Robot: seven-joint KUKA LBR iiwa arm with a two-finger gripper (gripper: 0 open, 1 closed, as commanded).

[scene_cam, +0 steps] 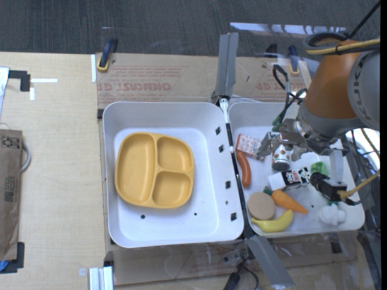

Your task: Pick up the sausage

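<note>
The sausage (244, 168) is a slim red-orange link lying lengthwise near the left wall of the right bin (251, 115). My gripper (266, 148) hangs low over that bin, just right of and slightly beyond the sausage's far end, a short gap away. Nothing shows held in it. The grey arm with its orange band (329, 86) rises behind it at the right.
A red-and-white packet (247, 142) lies by the sausage's far end. A small tin (280, 156), a cow toy (296, 177), a carrot (289, 201), a round tan patty (262, 206) and a banana (272, 222) crowd the right bin. A yellow divided plate (154, 170) sits in the left bin (205, 222).
</note>
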